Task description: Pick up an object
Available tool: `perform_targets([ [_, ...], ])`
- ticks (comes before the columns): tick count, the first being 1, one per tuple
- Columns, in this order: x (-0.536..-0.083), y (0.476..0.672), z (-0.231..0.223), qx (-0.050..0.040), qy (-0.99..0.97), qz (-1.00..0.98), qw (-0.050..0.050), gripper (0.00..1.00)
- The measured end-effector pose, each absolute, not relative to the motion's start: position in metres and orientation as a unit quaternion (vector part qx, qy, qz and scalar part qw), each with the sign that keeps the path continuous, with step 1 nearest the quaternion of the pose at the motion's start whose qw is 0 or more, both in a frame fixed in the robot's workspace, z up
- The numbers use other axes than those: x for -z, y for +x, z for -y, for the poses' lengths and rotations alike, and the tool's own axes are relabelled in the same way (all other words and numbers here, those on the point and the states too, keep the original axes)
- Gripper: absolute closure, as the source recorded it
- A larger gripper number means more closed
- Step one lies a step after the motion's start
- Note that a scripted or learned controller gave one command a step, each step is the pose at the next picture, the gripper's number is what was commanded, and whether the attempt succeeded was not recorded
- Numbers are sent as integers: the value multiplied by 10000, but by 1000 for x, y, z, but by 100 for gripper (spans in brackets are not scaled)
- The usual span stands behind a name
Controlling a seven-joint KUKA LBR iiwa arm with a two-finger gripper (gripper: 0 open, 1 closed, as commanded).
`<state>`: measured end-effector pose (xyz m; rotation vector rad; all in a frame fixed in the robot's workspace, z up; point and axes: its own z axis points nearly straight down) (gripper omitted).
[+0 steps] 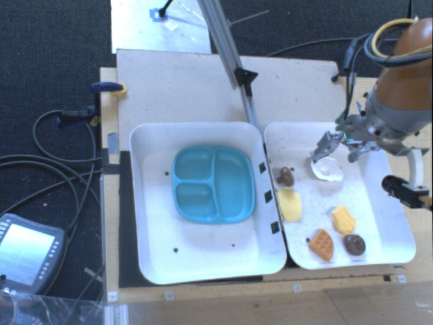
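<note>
Pincer (340, 149) spread above right bin (389, 202) holding six food pieces; left bin (145, 202) holds one blue tray (214, 184).

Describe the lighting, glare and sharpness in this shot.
Camera view: even, soft overhead light with faint shadows; the white right bin looks bright but not blown out; mild glare on the handheld screen at lower left; the blue tray and food pieces are fairly sharp, while the claw over the white shell-like piece looks slightly soft.
</note>
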<state>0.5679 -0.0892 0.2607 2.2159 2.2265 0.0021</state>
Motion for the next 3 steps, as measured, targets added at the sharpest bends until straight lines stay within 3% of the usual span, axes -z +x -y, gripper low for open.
perform_targets([
  [1,-261,568,89,-8,7060,-7082,4,0],
  [2,-219,571,91,10,7069,-7073,-10,0],
  [3,-164,561,96,17,7071,-7071,-20,0],
])
